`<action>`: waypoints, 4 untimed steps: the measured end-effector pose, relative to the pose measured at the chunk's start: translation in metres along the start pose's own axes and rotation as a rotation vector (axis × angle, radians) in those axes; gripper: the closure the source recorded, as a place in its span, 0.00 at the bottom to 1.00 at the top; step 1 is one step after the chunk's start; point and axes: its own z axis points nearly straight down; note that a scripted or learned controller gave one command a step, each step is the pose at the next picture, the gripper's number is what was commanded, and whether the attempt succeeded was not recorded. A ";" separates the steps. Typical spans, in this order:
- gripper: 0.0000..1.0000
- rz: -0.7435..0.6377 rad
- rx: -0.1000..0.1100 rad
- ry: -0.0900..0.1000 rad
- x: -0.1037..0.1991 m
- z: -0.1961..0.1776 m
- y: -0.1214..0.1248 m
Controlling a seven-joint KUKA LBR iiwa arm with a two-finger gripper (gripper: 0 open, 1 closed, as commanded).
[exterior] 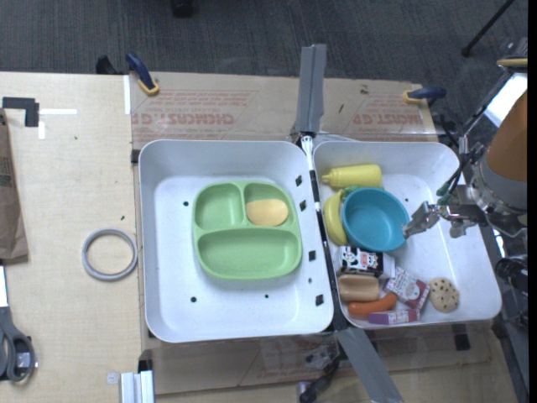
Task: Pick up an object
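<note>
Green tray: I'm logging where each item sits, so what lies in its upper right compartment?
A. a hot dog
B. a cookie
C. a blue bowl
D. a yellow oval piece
D: a yellow oval piece lies in the upper right compartment of the green tray in the left bin; the blue bowl, cookie and hot dog are in the right bin.
</note>
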 end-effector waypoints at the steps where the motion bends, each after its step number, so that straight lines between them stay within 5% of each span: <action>1: 0.00 -0.370 -0.027 -0.012 0.019 0.087 0.028; 2: 0.00 -0.389 -0.003 -0.001 -0.003 0.119 0.050; 3: 1.00 -0.382 -0.014 -0.016 -0.008 0.106 0.052; 4: 1.00 0.010 0.000 -0.002 0.046 -0.055 0.043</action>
